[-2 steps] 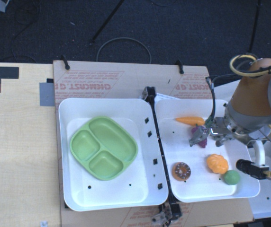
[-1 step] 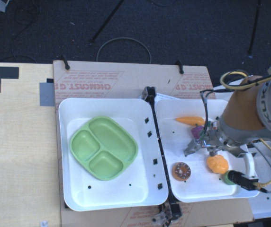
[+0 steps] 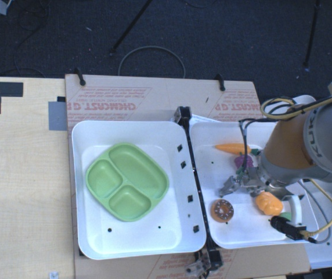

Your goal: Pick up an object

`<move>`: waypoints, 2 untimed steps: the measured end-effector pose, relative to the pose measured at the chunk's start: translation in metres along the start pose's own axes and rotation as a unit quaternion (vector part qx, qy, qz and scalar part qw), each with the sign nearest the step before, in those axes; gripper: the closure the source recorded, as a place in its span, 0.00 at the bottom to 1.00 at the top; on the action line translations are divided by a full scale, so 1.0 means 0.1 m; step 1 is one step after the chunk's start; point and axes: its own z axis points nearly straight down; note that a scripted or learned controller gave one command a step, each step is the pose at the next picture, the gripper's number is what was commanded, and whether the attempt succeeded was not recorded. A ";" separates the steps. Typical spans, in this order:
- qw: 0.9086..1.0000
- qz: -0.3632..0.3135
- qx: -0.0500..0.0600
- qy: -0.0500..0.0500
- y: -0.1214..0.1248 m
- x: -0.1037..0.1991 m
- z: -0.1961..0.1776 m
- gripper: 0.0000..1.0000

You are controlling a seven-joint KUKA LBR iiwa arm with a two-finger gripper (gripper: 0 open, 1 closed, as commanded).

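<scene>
My gripper [image 3: 237, 185] hangs low over the middle of the right bin [image 3: 212, 133], with the arm reaching in from the right. A brown doughnut with sprinkles [image 3: 222, 210] lies just below and to the left of it. An orange rounded fruit [image 3: 269, 203] sits to its right, close under the wrist. A purple object [image 3: 241, 161] lies just behind the gripper, partly hidden by the arm. An orange carrot [image 3: 233, 149] rests further back in that bin. I see nothing held in the gripper.
The left bin [image 3: 90, 225] bears a green divided plate [image 3: 126, 181]. A black divider [image 3: 191, 179] runs between the two bins. A small green thing [image 3: 286, 215] peeks out at the right bin's front right, beneath the arm.
</scene>
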 end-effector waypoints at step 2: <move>1.000 0.003 -0.003 -0.001 0.01 -0.11 -0.72 1.00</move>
